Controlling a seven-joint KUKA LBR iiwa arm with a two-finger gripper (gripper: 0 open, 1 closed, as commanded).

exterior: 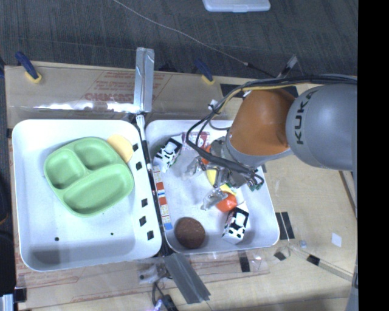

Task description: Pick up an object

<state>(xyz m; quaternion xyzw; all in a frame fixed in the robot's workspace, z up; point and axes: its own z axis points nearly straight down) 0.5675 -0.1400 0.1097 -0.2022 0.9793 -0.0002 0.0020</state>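
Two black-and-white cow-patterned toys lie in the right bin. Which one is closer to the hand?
The cow-patterned toy at the bin's lower right, beside the brown ball. It lies just below the hand; the other cow-patterned toy sits near the divider.

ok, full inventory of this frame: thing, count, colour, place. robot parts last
bins: 2, white, side by side on the bench
divided plate: 1, green, left bin
rounded block: 1, yellow, left bin, at the plate's upper right edge
cow-pattern toys: 2, black and white, right bin; one upper left, other lower right
ball: 1, brown, right bin, near the front edge
small object: 1, orange-red, right bin, under the gripper
clamps: 2, blue and yellow, back edge of the bench
flat tray: 1, white, floor at top
arm: 1, grey with orange band, over the right bin
gripper: 1, metal, low in the right bin
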